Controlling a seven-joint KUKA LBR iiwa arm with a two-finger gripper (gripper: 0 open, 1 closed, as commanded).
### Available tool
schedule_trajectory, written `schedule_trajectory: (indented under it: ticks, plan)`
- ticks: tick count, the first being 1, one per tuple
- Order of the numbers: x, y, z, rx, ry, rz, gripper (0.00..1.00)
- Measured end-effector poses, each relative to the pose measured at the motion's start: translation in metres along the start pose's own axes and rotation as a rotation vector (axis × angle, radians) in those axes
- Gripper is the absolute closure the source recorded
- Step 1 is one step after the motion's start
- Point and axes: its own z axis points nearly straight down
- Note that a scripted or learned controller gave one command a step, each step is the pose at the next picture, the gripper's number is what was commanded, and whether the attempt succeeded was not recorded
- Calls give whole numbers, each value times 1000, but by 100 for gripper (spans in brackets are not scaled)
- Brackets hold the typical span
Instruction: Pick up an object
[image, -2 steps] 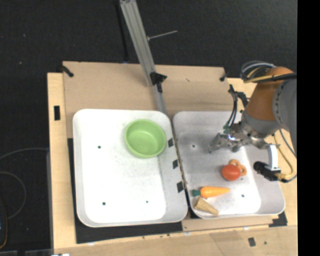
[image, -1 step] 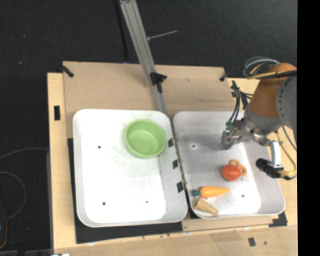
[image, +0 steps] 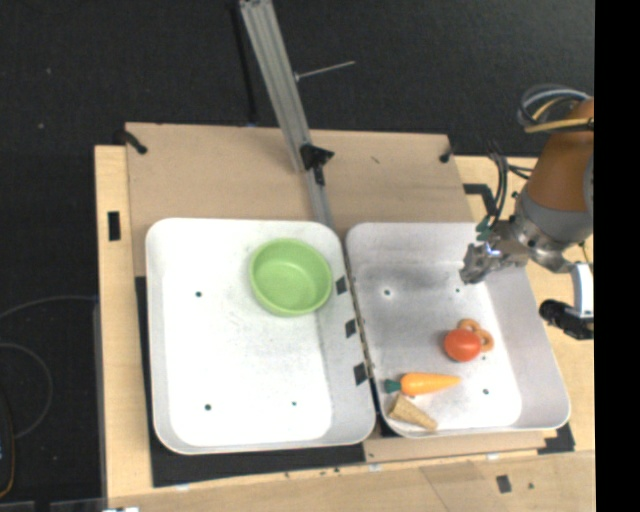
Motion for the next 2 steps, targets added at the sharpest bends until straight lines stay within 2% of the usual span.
schedule_trajectory:
  ticks: [1,2]
  plan:
    - [-2,0,-44,1,0,-2,100]
    - [-1,-1,-106,3,1,-3,100]
